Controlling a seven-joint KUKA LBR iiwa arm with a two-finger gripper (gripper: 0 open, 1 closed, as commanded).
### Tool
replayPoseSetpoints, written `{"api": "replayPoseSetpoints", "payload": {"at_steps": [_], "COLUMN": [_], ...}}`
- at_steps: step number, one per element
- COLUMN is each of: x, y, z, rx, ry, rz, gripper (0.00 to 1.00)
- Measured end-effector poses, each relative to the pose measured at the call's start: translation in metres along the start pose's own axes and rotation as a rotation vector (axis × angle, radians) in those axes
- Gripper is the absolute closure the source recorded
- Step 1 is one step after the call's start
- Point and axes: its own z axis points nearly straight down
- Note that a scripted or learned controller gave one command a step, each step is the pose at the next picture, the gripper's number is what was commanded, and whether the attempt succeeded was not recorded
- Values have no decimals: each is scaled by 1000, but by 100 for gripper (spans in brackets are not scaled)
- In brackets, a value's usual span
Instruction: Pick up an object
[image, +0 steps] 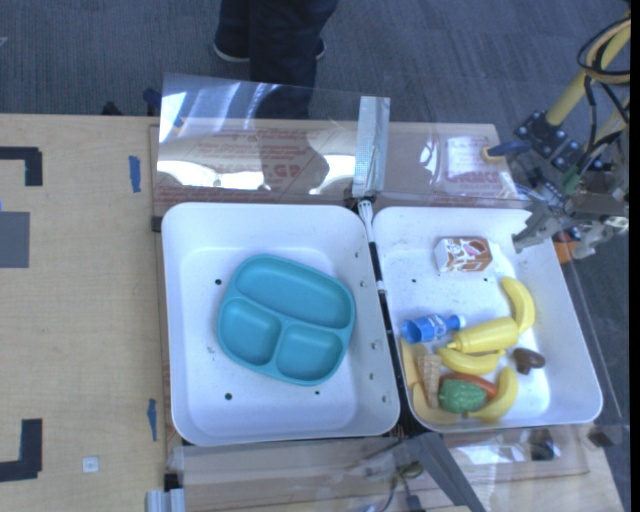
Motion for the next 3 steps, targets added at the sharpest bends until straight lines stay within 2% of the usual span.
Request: {"api": "replayPoseSetpoints", "payload": {"at_steps": [1, 2, 3], "x": [-50, -44, -46], "y": [-5, -3, -4], "z": [158, 204, 195], "rx": [5, -14, -14], "ry": [0, 10, 4], "rz": [89, 96, 98], "gripper": [0, 0, 100]}}
